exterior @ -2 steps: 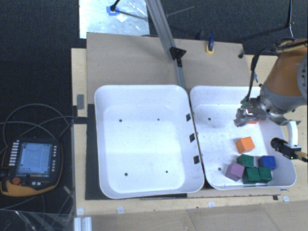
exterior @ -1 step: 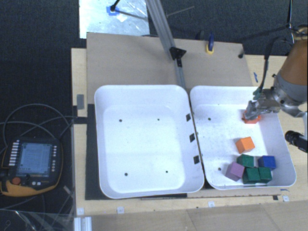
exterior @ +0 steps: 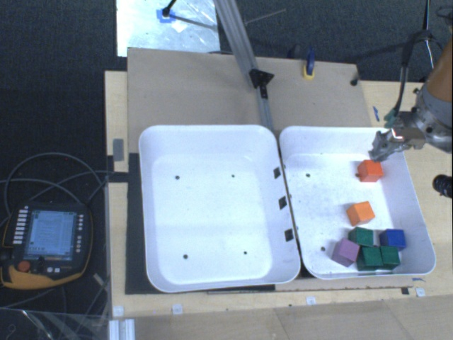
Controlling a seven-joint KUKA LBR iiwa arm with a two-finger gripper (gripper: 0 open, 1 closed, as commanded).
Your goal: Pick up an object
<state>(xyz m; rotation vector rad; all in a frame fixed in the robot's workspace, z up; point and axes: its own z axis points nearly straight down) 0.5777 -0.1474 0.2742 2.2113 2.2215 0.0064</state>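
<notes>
Claw [exterior: 382, 147] just above red-orange block [exterior: 369, 171]; no legible writing.

Even, fairly bright overhead light washes the two white bins [exterior: 212, 211] almost featureless, with only soft, faint shadows along their walls. A reflective sheet [exterior: 166, 16] at the top glares. Detail is soft and slightly grainy throughout.
</notes>
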